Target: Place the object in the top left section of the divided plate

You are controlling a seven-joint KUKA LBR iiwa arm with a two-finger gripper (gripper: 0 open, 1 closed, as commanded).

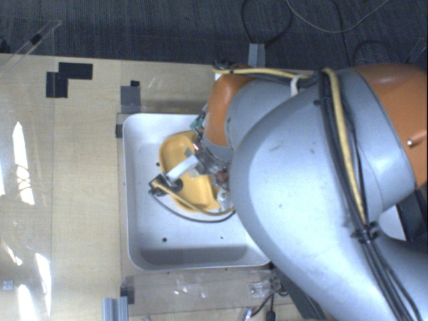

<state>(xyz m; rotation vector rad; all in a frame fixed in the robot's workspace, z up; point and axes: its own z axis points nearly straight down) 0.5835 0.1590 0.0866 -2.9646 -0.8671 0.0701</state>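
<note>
Plainly, the gripper (pixel 211 172) hangs right over the yellow divided plate (pixel 175 152), which lies in the upper middle of the white bin (pixel 144 206). The plate's exposed sections spread to the view's left of the gripper. Whether the gripper is open, closed or carrying the object, I cannot tell.

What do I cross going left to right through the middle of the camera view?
Wooden bench → white bin, left wall first → yellow plate lying in the bin → grey arm, which covers the rest towards the right.
</note>
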